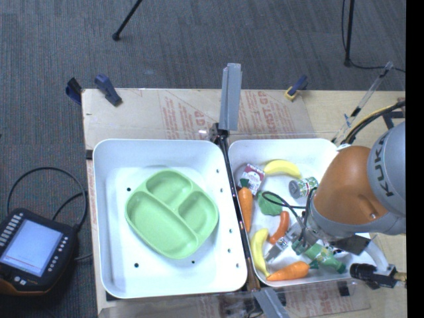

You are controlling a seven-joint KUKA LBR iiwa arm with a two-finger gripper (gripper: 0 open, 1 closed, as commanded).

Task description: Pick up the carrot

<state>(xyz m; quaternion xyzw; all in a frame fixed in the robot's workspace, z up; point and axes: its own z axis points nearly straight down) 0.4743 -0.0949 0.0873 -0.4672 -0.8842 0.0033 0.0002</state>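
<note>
Gripper (pixel 286 242): low in the right bin (pixel 331 148); finger spread — cannot tell
Carrot (pixel 289 271): lying just below it, near front wall

Three orange carrot-like pieces are lying in the right bin (pixel 331 148). One carrot (pixel 246 207) is resting along the bin's left wall, lengthwise, leafy green end pointing toward the far side. A second carrot (pixel 289 271) is lying near the front edge, roughly crosswise, slightly tilted. A smaller orange-red piece (pixel 280 226) is sitting between them at a slant; its type is unclear.
</note>
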